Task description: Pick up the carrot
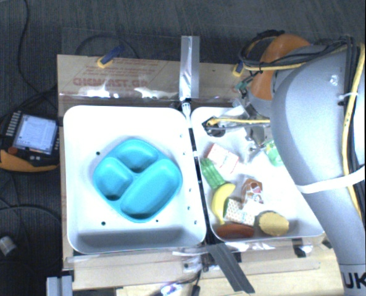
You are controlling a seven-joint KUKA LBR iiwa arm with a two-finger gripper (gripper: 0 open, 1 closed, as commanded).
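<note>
The big grey arm (pixel 318 122) fills the right side of the frame, bent over the right bin (pixel 306 224). Left of it sits the left bin (pixel 78 165), holding a blue divided tray (pixel 138 177). Up in the right bin's upper corner, the gripper (pixel 232 124) hovers low; I can't tell how it's set from here. Toys crowd the lower half: a yellow banana (pixel 221 200), a green piece (pixel 212 173), a small carton (pixel 222 158). The carrot? My best guess is the reddish-orange piece (pixel 234 230) along the bottom edge, well apart from the gripper. Nothing's lifted yet, so the whole pick looks left to do.
</note>
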